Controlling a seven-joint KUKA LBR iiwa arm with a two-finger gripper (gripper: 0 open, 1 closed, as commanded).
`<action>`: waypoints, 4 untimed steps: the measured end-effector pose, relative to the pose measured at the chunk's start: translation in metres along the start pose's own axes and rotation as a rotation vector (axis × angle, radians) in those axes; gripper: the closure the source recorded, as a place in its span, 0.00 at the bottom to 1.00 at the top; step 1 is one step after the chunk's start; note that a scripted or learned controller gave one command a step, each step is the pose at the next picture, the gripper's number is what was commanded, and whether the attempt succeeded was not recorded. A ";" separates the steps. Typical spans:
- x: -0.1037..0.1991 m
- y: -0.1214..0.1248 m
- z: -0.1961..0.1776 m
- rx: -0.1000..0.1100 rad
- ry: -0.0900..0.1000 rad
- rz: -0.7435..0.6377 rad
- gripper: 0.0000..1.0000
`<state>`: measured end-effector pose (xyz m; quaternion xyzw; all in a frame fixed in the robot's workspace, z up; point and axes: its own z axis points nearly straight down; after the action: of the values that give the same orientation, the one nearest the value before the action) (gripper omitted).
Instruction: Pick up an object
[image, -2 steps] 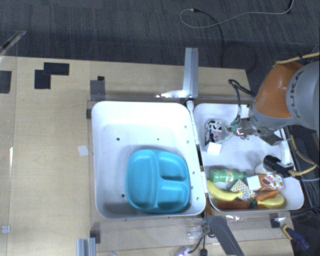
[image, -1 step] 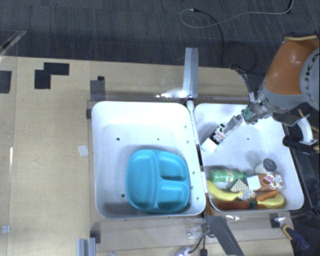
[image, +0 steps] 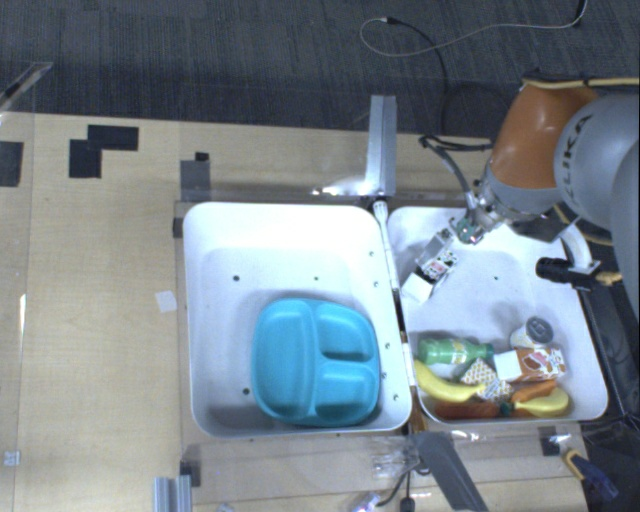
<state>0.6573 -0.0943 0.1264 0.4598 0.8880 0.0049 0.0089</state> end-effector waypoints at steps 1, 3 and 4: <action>0.007 -0.011 0.038 0.008 0.005 0.118 0.00; 0.094 -0.079 -0.062 0.014 0.006 0.366 1.00; 0.094 -0.080 -0.061 0.014 0.006 0.367 0.00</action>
<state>0.5371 -0.0637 0.1854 0.6140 0.7893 0.0016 0.0021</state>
